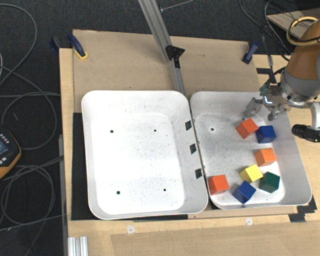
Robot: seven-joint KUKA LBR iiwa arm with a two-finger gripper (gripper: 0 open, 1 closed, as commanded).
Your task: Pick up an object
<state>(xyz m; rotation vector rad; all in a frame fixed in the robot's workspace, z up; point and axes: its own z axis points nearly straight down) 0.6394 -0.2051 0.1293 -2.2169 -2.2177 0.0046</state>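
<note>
Several small cubes lie in the right bin. An orange cube and a blue cube sit near its far right. Further forward are another orange cube, a yellow cube, a green cube, a second blue cube and an orange cube. My gripper hangs open over the bin's far right part, just behind the first orange cube, with nothing between its fingers.
The left bin lies beside the right one, with black clips along the shared edge. A slanted metal pole rises from the bench behind the bins. Blue clamps hold the bench board's far corners.
</note>
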